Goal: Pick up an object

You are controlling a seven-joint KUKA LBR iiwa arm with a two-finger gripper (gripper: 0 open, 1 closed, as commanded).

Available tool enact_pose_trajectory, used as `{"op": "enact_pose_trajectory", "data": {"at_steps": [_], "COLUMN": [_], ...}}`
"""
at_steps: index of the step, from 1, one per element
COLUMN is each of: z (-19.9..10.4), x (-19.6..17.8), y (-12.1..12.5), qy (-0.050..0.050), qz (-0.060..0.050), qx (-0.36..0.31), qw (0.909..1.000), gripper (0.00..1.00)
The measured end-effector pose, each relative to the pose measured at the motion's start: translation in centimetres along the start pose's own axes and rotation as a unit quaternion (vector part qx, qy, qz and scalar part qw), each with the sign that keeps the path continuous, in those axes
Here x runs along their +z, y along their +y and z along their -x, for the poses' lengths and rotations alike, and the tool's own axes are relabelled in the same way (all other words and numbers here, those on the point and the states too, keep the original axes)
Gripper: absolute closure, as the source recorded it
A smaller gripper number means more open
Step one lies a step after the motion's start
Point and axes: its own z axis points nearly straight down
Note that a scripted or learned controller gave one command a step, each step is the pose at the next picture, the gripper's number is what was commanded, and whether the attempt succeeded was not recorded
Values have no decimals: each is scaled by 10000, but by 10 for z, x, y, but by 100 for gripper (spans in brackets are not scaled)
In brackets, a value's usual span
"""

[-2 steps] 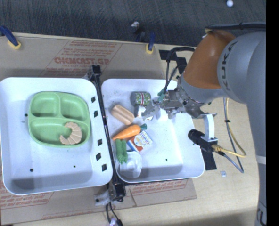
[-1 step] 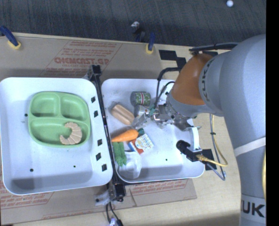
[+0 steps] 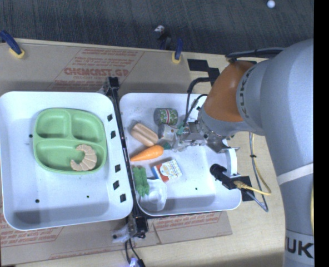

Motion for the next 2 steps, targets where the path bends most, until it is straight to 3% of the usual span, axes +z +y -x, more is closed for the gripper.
{"op": "enact_pose_trajectory", "data": {"at_steps": [1, 2], "z": [-28, -28], "x": [-114, -113], "y": [-30, -31], "qy": [7, 9], "qz": [30, 24], "qx": [25, 25], "qw": [10000, 10000], "gripper": [100, 0]}}
